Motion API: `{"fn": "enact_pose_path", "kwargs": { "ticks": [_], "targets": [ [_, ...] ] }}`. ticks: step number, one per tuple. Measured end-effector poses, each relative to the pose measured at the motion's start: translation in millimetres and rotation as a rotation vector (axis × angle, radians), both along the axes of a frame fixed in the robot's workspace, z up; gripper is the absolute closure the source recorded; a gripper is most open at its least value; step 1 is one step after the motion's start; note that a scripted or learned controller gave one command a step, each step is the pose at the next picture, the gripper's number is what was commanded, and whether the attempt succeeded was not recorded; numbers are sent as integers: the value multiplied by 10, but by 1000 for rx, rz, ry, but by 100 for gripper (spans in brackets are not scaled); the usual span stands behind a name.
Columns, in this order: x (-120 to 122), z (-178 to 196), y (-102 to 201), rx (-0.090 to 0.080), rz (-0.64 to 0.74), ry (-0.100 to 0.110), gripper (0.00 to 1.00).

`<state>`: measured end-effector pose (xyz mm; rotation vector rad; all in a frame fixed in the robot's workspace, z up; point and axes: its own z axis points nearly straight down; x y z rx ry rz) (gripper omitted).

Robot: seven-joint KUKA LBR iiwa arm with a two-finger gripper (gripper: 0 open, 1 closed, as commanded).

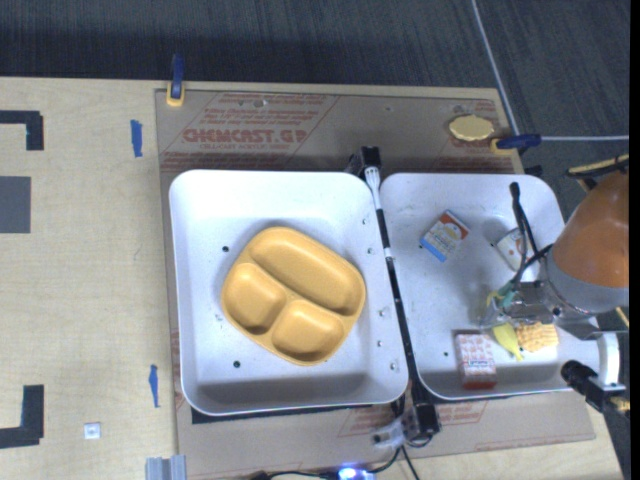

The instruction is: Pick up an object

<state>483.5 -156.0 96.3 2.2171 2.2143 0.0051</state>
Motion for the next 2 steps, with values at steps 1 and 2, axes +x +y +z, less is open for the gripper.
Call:
{"fn": "enact_pose_path", "kwargs": {
  "ticks": [1, 2],
  "targets": [
    [404, 889, 779, 4, 4, 6, 100],
    [181, 995, 1661, 5, 3, 9, 100]
  ]
}}
